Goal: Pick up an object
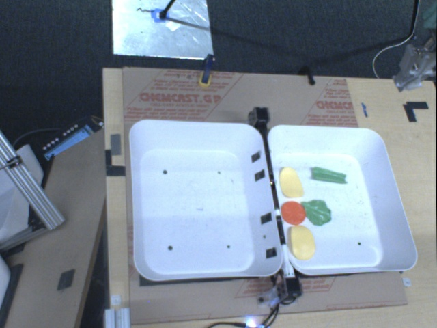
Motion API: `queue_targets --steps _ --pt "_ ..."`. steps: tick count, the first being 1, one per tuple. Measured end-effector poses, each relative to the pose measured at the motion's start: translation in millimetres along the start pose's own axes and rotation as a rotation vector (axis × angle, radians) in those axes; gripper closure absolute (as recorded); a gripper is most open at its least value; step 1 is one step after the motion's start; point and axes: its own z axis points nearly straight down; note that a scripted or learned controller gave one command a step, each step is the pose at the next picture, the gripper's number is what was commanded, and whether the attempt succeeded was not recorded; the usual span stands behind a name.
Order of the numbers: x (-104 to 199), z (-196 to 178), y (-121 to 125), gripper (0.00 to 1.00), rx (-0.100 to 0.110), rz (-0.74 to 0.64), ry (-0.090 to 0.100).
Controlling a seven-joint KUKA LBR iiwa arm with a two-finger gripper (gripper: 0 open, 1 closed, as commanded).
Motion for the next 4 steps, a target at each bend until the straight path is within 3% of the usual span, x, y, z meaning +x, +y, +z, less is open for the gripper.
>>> queue_targets --steps 1,2,3,4 --pt "12.7 -0.3 -71.4 1.00 -0.002 0.001 0.000" --pt "-99.4 0.9 -70.7 1.00 0.000 0.016 -0.006" --pt "-110.2 2.5 8.7 1.00 0.001 0.002 -0.003" --pt "-85.2 0.6 -35.6 1.00 0.001 0.002 -0.001"
